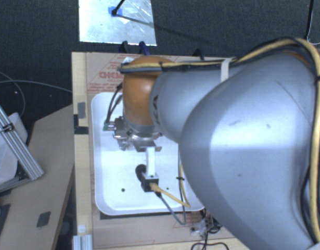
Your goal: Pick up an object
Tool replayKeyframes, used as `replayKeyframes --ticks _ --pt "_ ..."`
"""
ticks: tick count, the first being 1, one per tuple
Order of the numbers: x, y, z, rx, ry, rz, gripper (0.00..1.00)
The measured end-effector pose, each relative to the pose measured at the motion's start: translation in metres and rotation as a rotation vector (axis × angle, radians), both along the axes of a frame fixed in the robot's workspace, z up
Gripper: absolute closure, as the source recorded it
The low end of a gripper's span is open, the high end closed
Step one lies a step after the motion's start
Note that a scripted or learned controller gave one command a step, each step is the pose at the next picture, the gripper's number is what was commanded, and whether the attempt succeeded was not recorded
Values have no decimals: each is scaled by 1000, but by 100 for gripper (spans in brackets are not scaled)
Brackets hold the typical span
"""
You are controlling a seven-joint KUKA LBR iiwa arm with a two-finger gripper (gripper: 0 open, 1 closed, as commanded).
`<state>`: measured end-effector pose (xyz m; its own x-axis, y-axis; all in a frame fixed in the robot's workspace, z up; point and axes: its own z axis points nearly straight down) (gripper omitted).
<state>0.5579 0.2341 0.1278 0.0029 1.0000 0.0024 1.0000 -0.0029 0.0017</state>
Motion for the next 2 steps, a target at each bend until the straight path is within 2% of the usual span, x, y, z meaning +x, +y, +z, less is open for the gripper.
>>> replayKeyframes --ticks 2 --pt "1 0 21 2 -1 -3 100"
